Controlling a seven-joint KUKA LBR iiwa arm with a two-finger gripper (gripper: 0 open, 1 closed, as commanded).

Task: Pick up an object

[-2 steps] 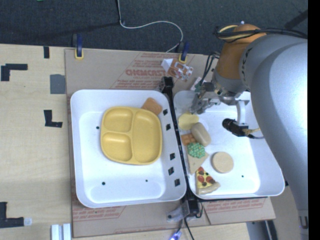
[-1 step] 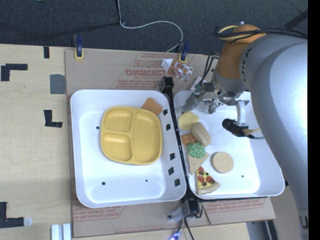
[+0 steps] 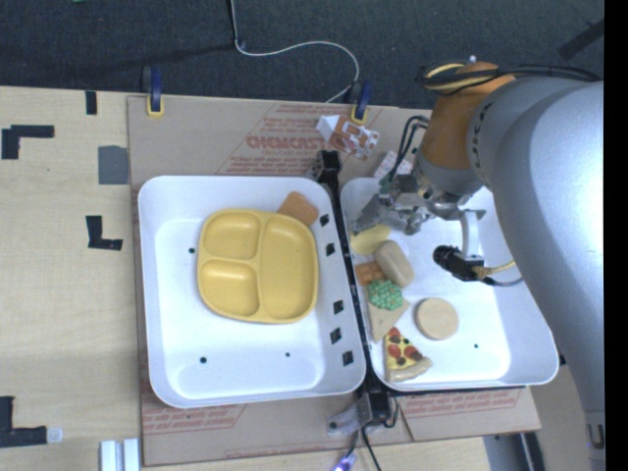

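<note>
- Camera view looks down on the counter (image 3: 59, 292), which carries two white bins side by side on a cardboard sheet (image 3: 235, 135)
- left bin (image 3: 167, 361): a yellow divided plate (image 3: 259, 265) lies flat in its middle; an orange-brown piece (image 3: 298, 207) sits just beyond the plate, near the far right corner of this bin
- right bin (image 3: 510, 341): the toy foods crowd along its left edge
- end effector (image 3: 391, 208): it hangs over the far left corner of the right bin, on the grey arm (image 3: 549, 165) with its orange band; whether it is open or closed I cannot tell; no object is seen in its grasp
- yellow piece (image 3: 370, 238): just below the end effector, by the left edge
- beige oblong piece (image 3: 395, 261): touching the yellow piece on its near side
- small orange piece (image 3: 367, 273) and green knobbly piece (image 3: 385, 294): next along the left edge, close together
- pale wedge (image 3: 386, 319): just nearer than the green one
- round tan biscuit (image 3: 437, 319): towards the bin's middle, apart from the rest
- pizza slice (image 3: 404, 355): at the near left corner
</note>
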